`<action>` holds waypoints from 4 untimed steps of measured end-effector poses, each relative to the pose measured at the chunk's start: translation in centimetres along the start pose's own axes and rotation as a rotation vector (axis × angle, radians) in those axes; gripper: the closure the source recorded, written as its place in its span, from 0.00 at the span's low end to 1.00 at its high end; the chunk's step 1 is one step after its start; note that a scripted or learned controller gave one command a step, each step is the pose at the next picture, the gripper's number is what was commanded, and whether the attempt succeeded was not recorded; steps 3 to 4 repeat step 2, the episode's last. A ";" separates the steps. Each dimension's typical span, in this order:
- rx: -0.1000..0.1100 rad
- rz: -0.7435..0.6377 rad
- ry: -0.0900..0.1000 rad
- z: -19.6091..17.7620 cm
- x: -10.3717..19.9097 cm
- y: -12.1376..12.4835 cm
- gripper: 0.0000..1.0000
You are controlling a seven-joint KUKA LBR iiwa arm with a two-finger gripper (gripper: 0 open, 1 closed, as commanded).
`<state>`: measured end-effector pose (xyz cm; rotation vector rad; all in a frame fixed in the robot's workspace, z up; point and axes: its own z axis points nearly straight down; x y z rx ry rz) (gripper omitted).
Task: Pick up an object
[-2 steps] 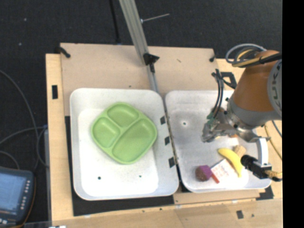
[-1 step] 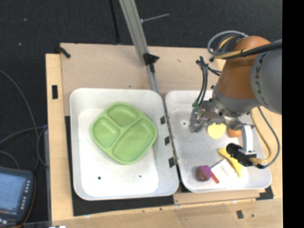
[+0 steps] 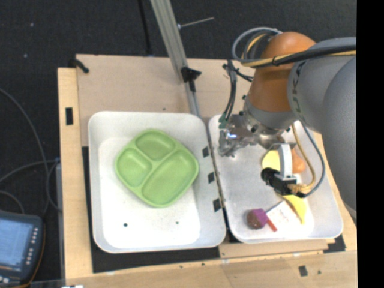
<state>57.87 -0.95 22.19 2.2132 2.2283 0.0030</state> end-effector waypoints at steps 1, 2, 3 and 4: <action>-0.002 -0.001 0.001 -1.4 4.7 3.2 1.00; 0.000 0.001 0.000 -0.7 9.0 5.4 1.00; 0.000 0.001 0.000 -0.7 9.0 5.4 1.00; 0.000 0.001 0.000 -0.7 9.0 5.4 1.00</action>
